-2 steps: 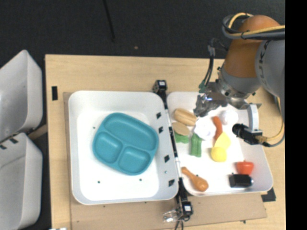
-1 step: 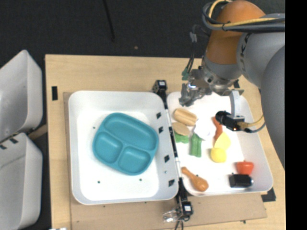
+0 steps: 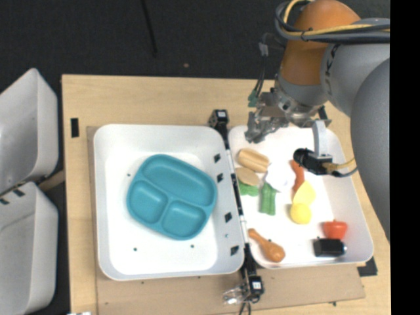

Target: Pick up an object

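Observation:
My gripper (image 3: 257, 128) hangs over the far left corner of the right bin (image 3: 354, 195), just beyond a tan bread roll (image 3: 252, 159). It holds nothing that I can see. Below the roll lie a second tan piece (image 3: 247, 176), a small green piece (image 3: 248, 189) and a longer green piece (image 3: 268, 199). Further right lie a white object (image 3: 280, 180), an orange carrot (image 3: 297, 173) and a yellow fruit (image 3: 302, 203). Near the bin's front are a brown drumstick (image 3: 266, 245), a red item (image 3: 335, 228) and a black block (image 3: 328, 247).
The left bin (image 3: 111, 241) holds a blue divided plate (image 3: 172, 197) near its middle. The arm's grey and orange body (image 3: 308, 51) rises over the far right of the bench. A divider with clips runs between the two bins (image 3: 231, 195).

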Motion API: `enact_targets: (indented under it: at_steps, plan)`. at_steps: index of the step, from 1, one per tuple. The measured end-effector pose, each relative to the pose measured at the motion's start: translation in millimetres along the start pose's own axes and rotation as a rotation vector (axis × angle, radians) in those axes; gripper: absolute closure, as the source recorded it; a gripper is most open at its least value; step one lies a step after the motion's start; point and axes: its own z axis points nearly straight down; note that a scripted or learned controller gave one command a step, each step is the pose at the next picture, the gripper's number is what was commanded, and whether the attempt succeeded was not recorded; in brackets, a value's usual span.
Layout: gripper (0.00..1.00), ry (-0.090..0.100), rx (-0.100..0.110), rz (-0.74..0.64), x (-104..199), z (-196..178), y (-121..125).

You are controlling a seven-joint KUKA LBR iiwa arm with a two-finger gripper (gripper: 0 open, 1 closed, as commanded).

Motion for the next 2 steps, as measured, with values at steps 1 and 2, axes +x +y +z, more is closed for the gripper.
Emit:
enact_targets:
  at_steps: [1, 2]
  plan:
    - [1.00, 0.001, 0.003, -0.001, 3.1, 10.8, -8.9]
    - [1.00, 0.001, 0.003, -0.002, 4.3, 10.3, -9.8]
